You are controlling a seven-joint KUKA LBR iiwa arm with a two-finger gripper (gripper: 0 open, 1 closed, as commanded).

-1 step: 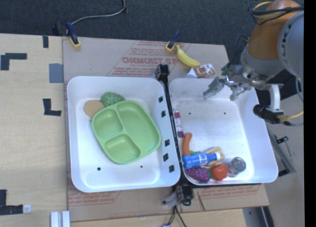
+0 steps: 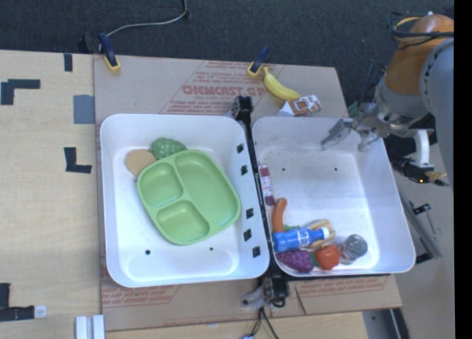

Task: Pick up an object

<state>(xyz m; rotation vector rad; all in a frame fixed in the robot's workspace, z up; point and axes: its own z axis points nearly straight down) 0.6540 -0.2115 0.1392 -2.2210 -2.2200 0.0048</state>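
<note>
**Operator:** While the arm (image 2: pixel 424 65) reaches in from the right, where is the gripper (image 2: pixel 345 135) positioned?

**Technician:** It sits over the far right corner of the right bin (image 2: pixel 332 175). Its two fingers (image 2: pixel 330 137) are spread apart, with nothing between them.

**Operator:** Location of the pickable objects?

**Technician:** They are clustered at the near end of the right bin, well apart from the gripper: a blue bottle (image 2: pixel 299 239), an orange carrot (image 2: pixel 278 214), purple grapes (image 2: pixel 294 260), a red tomato (image 2: pixel 327 257) and a grey round item (image 2: pixel 355 246). Several are touching one another.

**Operator:** Contents of the left bin (image 2: pixel 118 205)?

**Technician:** A green divided tray (image 2: pixel 188 195) lies tilted across it. A green leafy item (image 2: pixel 167 147) and a tan disc (image 2: pixel 139 161) sit just beside its far edge.

**Operator:** Anything outside the bins?

**Technician:** A yellow banana (image 2: pixel 279 87) lies on the cardboard (image 2: pixel 184 87) beyond the right bin.
</note>
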